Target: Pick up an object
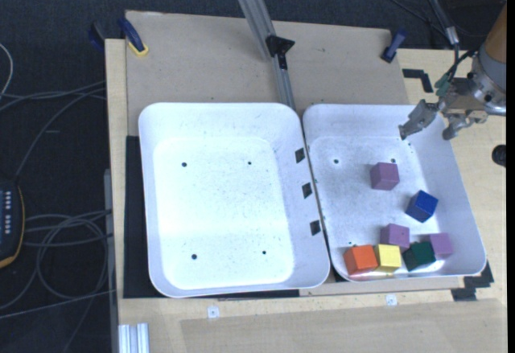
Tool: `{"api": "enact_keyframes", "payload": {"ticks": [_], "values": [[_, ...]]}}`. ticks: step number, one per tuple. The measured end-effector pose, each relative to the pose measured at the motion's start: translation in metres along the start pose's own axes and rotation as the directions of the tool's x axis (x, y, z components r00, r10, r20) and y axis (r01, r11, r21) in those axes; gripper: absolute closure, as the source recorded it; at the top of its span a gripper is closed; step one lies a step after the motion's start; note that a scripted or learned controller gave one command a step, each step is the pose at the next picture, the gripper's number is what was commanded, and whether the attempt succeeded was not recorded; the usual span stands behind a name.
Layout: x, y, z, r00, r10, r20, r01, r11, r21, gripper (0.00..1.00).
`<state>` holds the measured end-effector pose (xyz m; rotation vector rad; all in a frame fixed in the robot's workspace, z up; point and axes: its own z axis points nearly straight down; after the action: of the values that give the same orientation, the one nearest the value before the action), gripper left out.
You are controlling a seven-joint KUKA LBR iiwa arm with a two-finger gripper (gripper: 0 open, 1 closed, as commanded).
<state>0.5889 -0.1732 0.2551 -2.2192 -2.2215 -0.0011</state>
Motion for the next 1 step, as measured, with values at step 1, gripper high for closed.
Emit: {"api": "enact_keyframes", "payload": {"ticks": [1], "values": [[0.0, 0.0, 0.0, 1.0, 0.0, 0.0, 0.0, 1.0, 0.0, 0.0]]}}
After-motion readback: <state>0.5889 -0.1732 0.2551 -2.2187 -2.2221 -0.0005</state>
